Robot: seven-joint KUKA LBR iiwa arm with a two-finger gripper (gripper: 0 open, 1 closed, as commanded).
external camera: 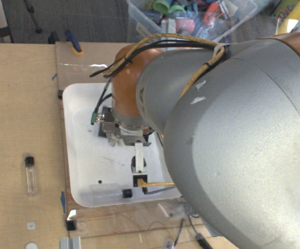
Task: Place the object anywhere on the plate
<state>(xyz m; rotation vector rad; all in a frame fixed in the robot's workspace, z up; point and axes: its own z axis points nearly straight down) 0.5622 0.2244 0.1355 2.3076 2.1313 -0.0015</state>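
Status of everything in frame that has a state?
white bin: on the bench, right part hidden by the arm.
hand: hangs over the bin's middle.
small black piece: lies on bin floor by the near wall, apart from hand.
vial: lies flat on bench, left of bin, capped.
clear tub: lidless, full of coloured items.

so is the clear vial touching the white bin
Apart. The camera view shows the vial lying on bare bench, with a strip of wood between it and the bin at its left rim.

White bin (82,154) half hidden under arm (233,139), small black object (126,193) too small to identify
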